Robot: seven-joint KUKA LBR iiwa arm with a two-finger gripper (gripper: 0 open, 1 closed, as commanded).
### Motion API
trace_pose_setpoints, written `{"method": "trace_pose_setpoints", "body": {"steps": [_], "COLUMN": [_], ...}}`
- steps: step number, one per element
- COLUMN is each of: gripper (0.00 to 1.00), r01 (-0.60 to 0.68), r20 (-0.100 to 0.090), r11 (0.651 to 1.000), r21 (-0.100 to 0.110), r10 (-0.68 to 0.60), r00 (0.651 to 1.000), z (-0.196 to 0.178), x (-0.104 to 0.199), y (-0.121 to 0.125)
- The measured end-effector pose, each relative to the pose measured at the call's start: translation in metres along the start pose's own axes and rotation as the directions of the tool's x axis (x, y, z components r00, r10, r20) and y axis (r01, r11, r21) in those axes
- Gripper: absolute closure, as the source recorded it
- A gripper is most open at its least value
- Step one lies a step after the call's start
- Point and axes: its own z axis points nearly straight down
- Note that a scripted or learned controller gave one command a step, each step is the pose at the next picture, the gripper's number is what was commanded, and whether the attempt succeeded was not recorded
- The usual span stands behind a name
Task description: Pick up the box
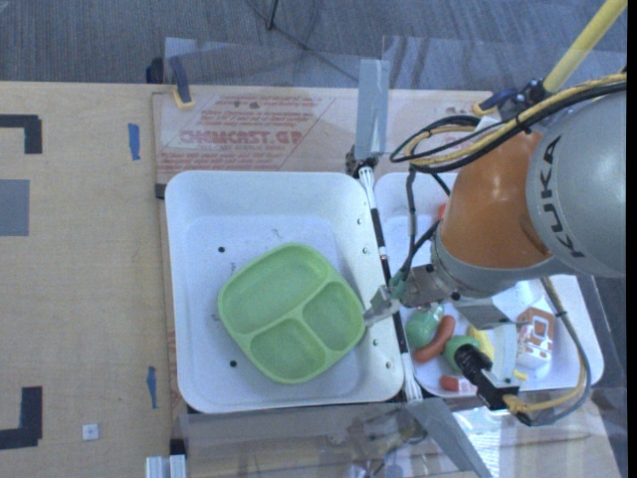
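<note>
lying in right bin [587, 361] near far-right wall, small carton box [535, 339], prob. light, stiff, a bit crushable, so better to grip across 2 short sides; gripper [383, 305] by bin divider, state cannot tell.

Light even, bright, from overhead. Glare washes out white plastic right bin [572, 297] around my grey arm with orange band [542, 202]; its contents read pale near its right edge. White plastic left bin [199, 217] evenly lit, soft shadow under green three-part plastic plate [291, 312]. Picture slightly soft overall, grainy. Clear plastic sheeting [428, 58] at bench's far edge throws faint sheen.
</note>
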Motion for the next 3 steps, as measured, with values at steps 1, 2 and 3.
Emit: {"method": "trace_pose_setpoints", "body": {"steps": [1,2,3], "gripper": [0.00,0.00,0.00], "r01": [0.017,0.203,0.388], "r20": [0.001,-0.001,-0.001], "r11": [1.000,0.979,0.922], "r21": [-0.001,0.000,0.001], "r10": [-0.017,-0.203,-0.388], "r00": [1.000,0.979,0.922], "z": [0.000,0.000,0.000], "x": [-0.120,-0.101,0.013], "y": [-0.006,-0.003,0.015]}}
